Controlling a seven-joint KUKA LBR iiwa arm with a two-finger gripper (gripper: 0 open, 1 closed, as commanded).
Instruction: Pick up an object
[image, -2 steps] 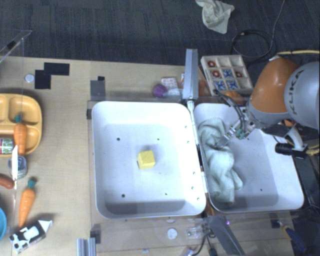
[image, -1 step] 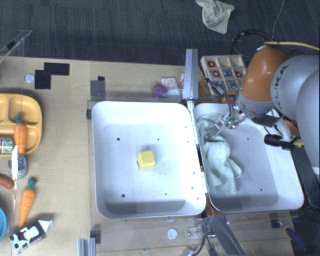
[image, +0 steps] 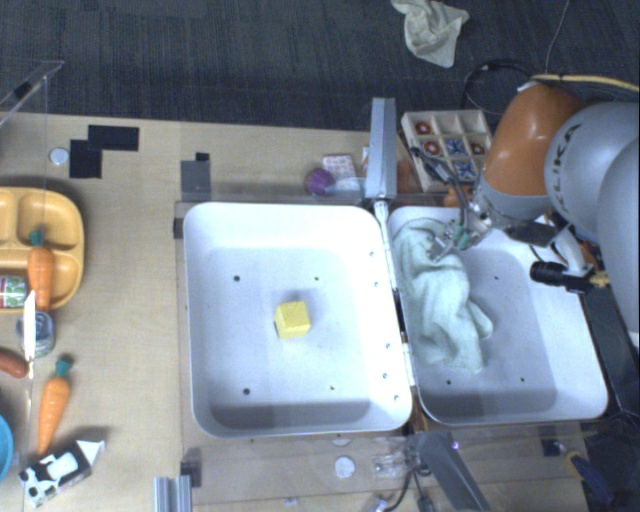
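1. Progress looks early to middling: the hand (image: 447, 238) is low in the right bin (image: 560, 395), at the upper end of the white cloth (image: 443, 300), and the cloth seems bunched up toward it there.
2. Whether the hand is wide, narrow or holding the cloth I cannot tell; its tip is small and lost against the white folds.
3. Most of the cloth lies on the bin floor along the left wall, so I judge the pick not yet done; a clear lift is what remains.
4. Other candidate: one yellow block (image: 293, 319) sits alone near the middle of the left bin (image: 230, 400), well apart from the hand.
5. Count in the bins: two bins, one cloth, one block.
6. Count on the counter (image: 120, 330) at the left: one yellow tray (image: 50, 215), two toy carrots, one (image: 40, 277) on the tray and one (image: 53, 398) below it.
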